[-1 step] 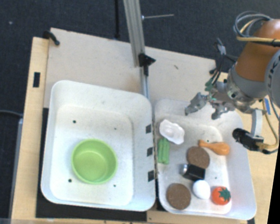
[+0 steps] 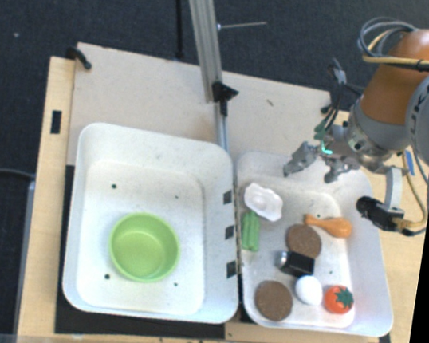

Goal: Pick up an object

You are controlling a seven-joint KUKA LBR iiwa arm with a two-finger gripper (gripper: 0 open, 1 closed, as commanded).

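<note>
The gripper (image 2: 315,166) hovers with jaws spread and nothing between them over the right bin's (image 2: 380,270) far edge; the crumpled white object (image 2: 263,201) lies near its left edge

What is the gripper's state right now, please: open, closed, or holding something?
Two-finger gripper: open, fingers spread apart and holding nothing, above the far end of the shallow white right bin.

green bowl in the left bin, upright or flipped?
Upright: the round green plastic bowl shows its open mouth and inner floor, resting in the left white bin.
</note>
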